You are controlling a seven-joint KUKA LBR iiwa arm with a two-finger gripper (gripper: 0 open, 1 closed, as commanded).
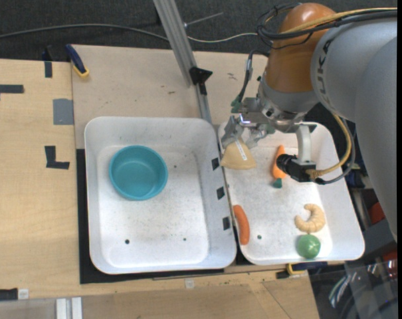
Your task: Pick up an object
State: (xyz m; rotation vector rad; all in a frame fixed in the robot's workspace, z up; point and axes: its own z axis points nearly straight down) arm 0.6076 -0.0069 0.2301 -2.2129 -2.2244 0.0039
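Note:
My gripper hangs over the back left corner of the right bin, its two fingers spread apart. Just below the fingertips a pale yellow wedge lies on the bin floor, close to the left finger; nothing sits between the fingers. An orange carrot lies to the right of the wedge. Nearer the front are a tan croissant, a green ball and a slim red-orange pepper by the bin's left wall.
The left bin holds a teal bowl. A slanted metal pole runs down to the wall between the bins. The grey arm with its orange band and cables overhangs the right bin's back.

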